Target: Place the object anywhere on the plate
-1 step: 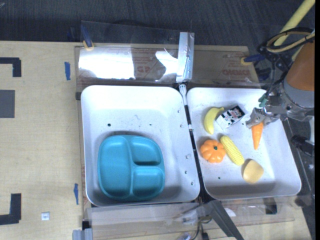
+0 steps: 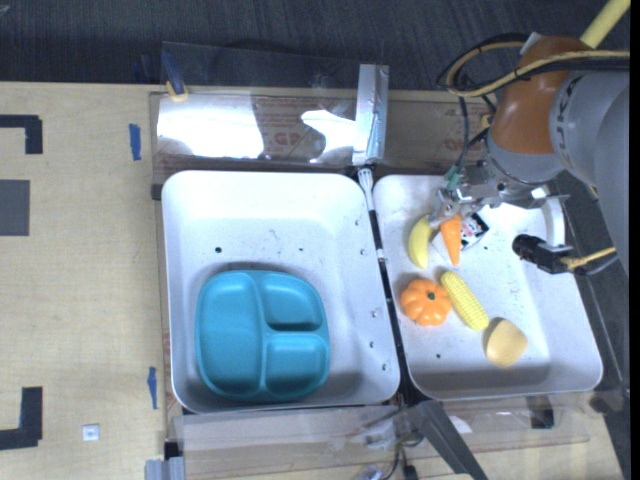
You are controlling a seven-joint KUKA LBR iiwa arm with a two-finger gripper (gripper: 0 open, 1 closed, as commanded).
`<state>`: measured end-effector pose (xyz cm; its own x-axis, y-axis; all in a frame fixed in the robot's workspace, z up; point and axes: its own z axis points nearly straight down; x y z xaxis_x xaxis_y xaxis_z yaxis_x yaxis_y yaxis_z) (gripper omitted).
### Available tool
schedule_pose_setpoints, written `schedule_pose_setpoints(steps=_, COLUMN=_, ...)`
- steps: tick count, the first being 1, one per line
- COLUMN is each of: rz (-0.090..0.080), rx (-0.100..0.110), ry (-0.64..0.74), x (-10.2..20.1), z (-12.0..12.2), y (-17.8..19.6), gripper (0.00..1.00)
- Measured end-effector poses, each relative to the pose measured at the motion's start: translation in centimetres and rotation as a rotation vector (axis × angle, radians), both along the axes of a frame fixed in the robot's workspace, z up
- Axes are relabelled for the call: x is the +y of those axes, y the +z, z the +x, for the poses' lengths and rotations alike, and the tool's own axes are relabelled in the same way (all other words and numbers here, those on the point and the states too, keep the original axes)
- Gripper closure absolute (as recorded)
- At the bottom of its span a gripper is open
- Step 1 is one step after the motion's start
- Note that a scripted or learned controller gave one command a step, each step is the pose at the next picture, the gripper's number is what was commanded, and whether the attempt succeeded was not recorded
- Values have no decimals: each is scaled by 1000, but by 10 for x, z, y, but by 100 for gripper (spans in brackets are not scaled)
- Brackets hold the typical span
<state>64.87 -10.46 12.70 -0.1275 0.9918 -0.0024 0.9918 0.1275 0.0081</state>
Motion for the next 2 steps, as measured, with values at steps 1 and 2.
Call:
schedule_pose_setpoints(steps=1, rz=3, rx=5, ry=23, x=56, z=-40, y=64, gripper=100)
schedule_pose_setpoints(steps=2, rz=2, rx=11, ry=219, x=115, z=-114, y=57, gripper=100)
